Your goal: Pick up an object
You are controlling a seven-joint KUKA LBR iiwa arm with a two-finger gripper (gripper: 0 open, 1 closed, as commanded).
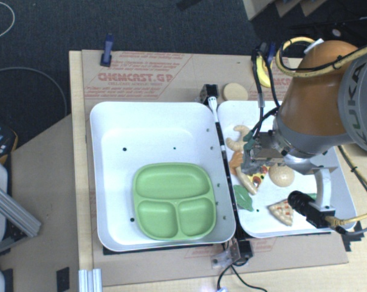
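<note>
My gripper [254, 163] hangs low over the left part of the right bin [329, 224], under the grey and orange arm [317, 96]. Just beneath and beside it lie several small toy foods: an orange piece [236, 160], a red and yellow piece [257, 177], and a beige ball [281, 175]. A tan curved piece [239, 135] lies behind the gripper. Further forward are a green leaf [244, 199] and a pizza slice [282, 212]. The gripper body hides whatever is directly under it.
The left bin [110, 139] holds a green divided plate [174, 199]. A black divider [220, 145] runs between the bins. A round tan disc [235, 92] lies behind the right bin. A black part of the arm's fittings [308, 208] reaches over the right bin's front.
</note>
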